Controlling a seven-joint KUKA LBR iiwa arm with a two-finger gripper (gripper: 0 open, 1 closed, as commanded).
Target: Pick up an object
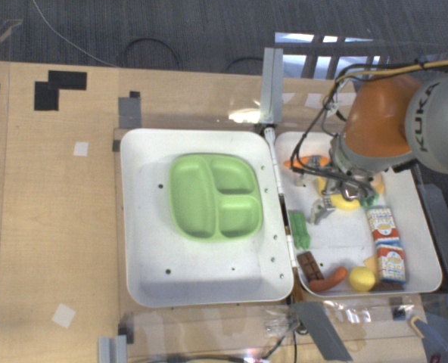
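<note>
My gripper (pixel 331 203) hangs low over the upper middle of the right bin (pixel 430 257), beneath the orange wrist band. Right beside it lies a yellow toy (pixel 347 202), partly covered by the wrist. An orange carrot-like piece (pixel 303 162) sits just behind the gripper near the bin's back left. A green piece (pixel 300 230) lies along the left wall. At the front are a brown bar (pixel 309 265), a red sausage (pixel 328 279) and a yellow lemon (pixel 362 278). A red, white and blue carton (pixel 385 242) lies along the right side.
The left bin (pixel 150 278) holds a green divided plate (pixel 213 196). A raised rim runs between the two bins. Cables loop from the arm above the right bin's back edge. Bare white floor shows in the right bin's centre, below the gripper.
</note>
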